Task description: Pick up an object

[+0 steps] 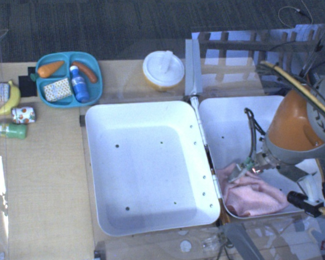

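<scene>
Crumpled pink cloth: we find it bunched in the near corner of the right white bin.
Gripper: we see it just above the cloth's far edge; finger state we cannot tell.
Left white bin: beside the cloth's bin, presumably the drop side.

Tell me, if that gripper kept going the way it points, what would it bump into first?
Most likely the pink cloth in the right bin. The gripper points down and leftward at the cloth's upper edge, apparently at or just above it; depth is hard to judge from this slanted view.
</scene>
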